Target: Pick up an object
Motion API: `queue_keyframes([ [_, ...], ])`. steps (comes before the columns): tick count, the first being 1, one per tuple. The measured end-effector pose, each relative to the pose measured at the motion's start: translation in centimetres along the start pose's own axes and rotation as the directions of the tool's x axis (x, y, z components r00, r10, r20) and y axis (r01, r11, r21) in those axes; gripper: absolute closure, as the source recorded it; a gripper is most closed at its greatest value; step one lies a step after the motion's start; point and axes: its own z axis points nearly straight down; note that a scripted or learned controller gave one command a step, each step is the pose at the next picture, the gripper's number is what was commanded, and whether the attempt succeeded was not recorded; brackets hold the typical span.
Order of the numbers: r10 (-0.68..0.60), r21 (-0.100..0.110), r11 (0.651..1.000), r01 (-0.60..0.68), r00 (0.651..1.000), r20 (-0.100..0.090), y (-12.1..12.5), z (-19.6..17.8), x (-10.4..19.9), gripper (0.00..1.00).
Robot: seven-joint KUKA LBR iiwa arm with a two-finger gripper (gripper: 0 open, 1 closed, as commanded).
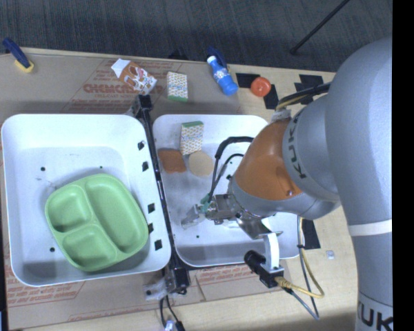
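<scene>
1. Candidate objects in right bin [167, 185]: brown block [171, 161], tan disc [201, 163], patterned green box [192, 137], clustered at 12 o'clock from the gripper [195, 216].
2. Gripper low over bin floor; finger opening cannot be told; nothing seen held.
3. Judgement: re-aim toward 12 o'clock, centre over one item, avoid the divider wall.
4. Left bin holds green divided plate [96, 219].

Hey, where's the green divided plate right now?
The green divided plate lies in the left white bin, toward its lower part, across the divider from the right bin where the claw is working.
</scene>
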Motion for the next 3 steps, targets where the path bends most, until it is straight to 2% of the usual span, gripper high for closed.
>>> queue_keyframes([
  [1,-0.004,0.001,1.000,0.004,1.000,-0.001,0.1,-1.0,0.0,1.00],
  [2,-0.006,0.001,1.000,0.006,1.000,0.000,0.1,-1.0,0.0,0.00],
  [3,0.007,-0.006,1.000,-0.007,1.000,0.001,6.6,-8.8,1.1,0.00],
])
